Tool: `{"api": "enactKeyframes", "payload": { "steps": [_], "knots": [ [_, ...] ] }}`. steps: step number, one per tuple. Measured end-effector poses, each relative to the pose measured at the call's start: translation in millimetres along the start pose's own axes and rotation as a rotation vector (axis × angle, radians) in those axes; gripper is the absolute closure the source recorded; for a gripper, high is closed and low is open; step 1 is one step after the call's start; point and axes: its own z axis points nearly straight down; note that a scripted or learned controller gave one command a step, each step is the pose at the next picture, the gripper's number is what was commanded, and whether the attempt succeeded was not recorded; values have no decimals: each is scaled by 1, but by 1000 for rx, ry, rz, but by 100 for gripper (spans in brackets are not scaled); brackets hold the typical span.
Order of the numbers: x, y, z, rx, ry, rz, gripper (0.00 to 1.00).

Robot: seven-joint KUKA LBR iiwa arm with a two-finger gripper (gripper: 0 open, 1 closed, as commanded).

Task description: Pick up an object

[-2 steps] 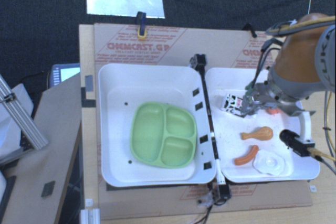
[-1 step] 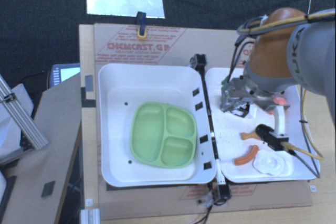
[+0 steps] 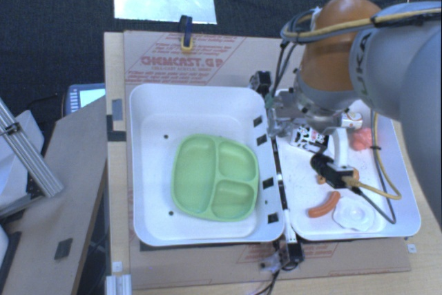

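two shallow white bins side by side on a cardboard sheet (image 3: 181, 59) with red print. grey arm (image 3: 404, 59) in from the right, orange band (image 3: 338, 38) above the wrist, slanting down over the right bin (image 3: 409, 217).

gripper (image 3: 293, 122) low at the upper-left part of the right bin, just beside the divider between the bins. jaw state: cannot tell, tips hidden under the wrist and too cluttered to read. nothing seen held.

candidate objects, right bin:
- black-and-white patterned item (image 3: 309, 138) just beside the gripper, partly under the wrist; touching or not, cannot tell.
- orange sausage-shaped toy (image 3: 323, 204) lying flat near the front edge, tilted up to the right.
- white round piece (image 3: 353, 215) just right of the sausage toy, close to or touching its end.
- pink lump (image 3: 361, 140) toward the back right, partly behind the arm.

left bin (image 3: 148, 221):
- green divided plate (image 3: 215, 177), three compartments, flat on the floor, right of centre, well apart from the gripper.

yellow clamp (image 3: 186, 43) on the cardboard's far edge, behind the left bin.
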Motion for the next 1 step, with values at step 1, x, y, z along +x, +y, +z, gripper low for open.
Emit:
{"api": "enactKeyframes", "payload": {
  "steps": [1],
  "knots": [
    [51,2,3,2,0,0,100]
  ]
}}
